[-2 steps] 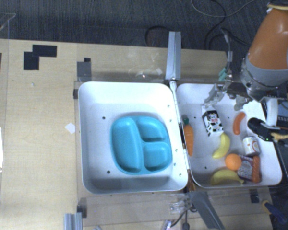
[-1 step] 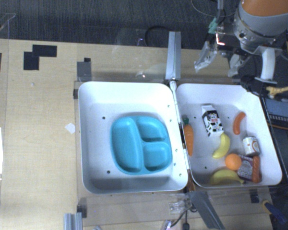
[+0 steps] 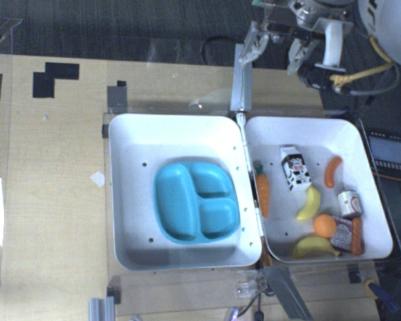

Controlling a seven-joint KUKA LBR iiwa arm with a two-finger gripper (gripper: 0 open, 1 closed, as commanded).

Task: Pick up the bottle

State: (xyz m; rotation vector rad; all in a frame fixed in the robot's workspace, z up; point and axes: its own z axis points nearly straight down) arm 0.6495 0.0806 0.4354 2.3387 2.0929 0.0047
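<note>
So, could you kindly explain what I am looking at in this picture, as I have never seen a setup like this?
This is a single camera fixed above a workbench, looking down at a slant. The grey machine at the upper right is a robot arm; its gripper, a two-fingered claw, hangs open above the bench with nothing between its fingers. Two shallow white bins sit side by side. The left bin holds a blue divided tray. The right bin holds toy groceries: a carrot, a small cow-patterned carton, a sausage, two bananas, an orange and a small can.
</note>
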